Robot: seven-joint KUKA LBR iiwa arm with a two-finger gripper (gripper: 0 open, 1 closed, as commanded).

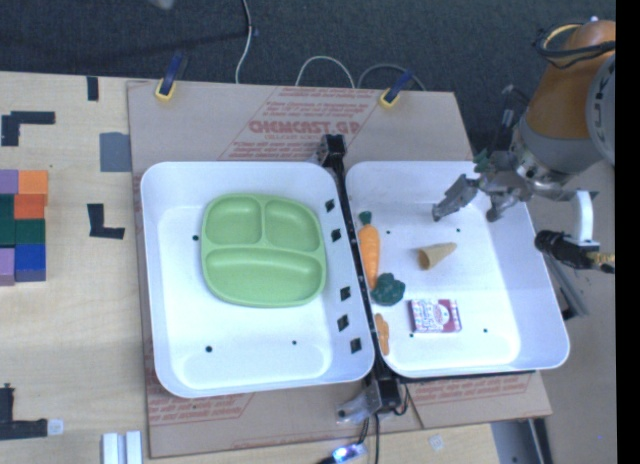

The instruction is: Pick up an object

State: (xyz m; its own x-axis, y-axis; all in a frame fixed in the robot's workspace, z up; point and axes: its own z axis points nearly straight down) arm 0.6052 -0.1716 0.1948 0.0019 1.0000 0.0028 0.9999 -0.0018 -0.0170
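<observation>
My gripper (470, 199) hangs open and empty over the right bin (520, 347)'s far end. Just beside it lies a small tan cone (436, 254). A carrot (369, 252), green broccoli piece (387, 290) and small carton (434, 315) lie nearer the cone's left and front.

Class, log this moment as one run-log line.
hand: open, above right bin | holding: nothing | nearest: cone | carrot: untouched

Robotics laboratory: a cardboard-covered worktop (300, 122) carries two white bins (170, 282), clamped down, with loose cables (243, 22) and the grey-and-orange arm (570, 102) at the side.
</observation>
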